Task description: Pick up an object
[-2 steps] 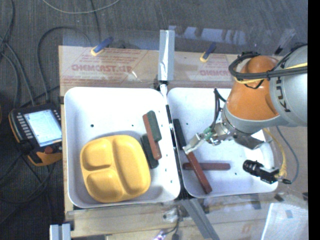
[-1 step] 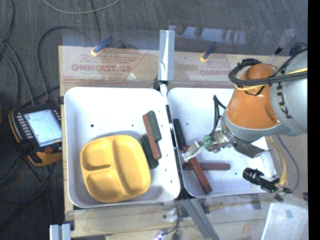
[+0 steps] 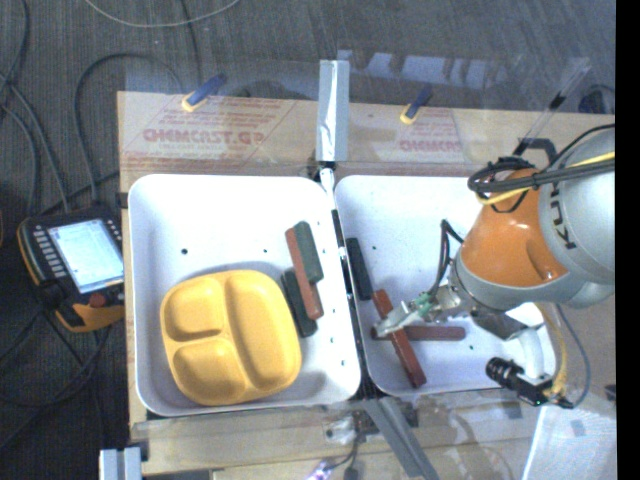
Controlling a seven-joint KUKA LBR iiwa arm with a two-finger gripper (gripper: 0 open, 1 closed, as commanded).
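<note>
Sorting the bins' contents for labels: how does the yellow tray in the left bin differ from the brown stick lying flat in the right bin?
The yellow tray is broad, rounded and split into compartments; the brown stick is thin, straight and plain. The tray fills much of its bin; the stick takes little room. Both lie flat.

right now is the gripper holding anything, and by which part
Cannot tell. The gripper is down in the right bin among the brown sticks, but the view does not show one between its fingers.

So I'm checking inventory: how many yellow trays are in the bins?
1. The yellow tray lies in the left bin, toward its front; nothing hints at another, though the arm covers part of the right bin.
</note>
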